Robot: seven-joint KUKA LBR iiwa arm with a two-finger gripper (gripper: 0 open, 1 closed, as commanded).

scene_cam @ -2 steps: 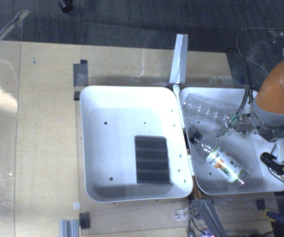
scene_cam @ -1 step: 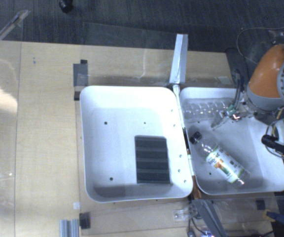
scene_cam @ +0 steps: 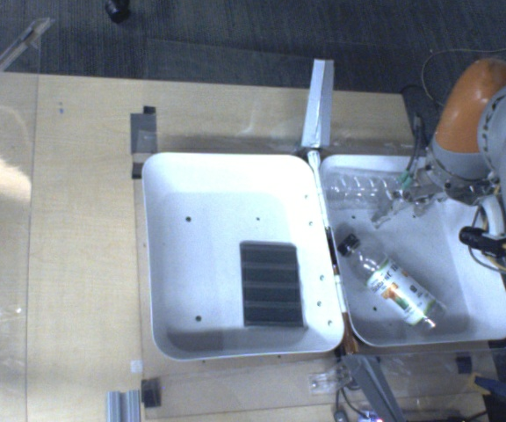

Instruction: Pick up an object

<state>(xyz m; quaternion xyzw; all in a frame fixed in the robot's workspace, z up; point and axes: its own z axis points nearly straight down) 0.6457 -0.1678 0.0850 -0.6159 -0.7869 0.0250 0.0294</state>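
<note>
A clear plastic bottle [scene_cam: 392, 287] with a black cap and a green and orange label lies on its side in the right bin [scene_cam: 481, 319]. A clear plastic piece [scene_cam: 356, 187] rests against that bin's far wall. A black ribbed rectangular block [scene_cam: 271, 283] lies flat in the left bin [scene_cam: 174, 236]. My gripper [scene_cam: 400, 202] hangs low over the far part of the right bin, just right of the clear piece and above the bottle. I see nothing plainly held in it.
The grey arm with its orange band [scene_cam: 466, 108] reaches in over the right bin's far right corner, with black cables [scene_cam: 490, 244] beside it. A grey metal post [scene_cam: 318, 112] stands behind the wall between the two bins.
</note>
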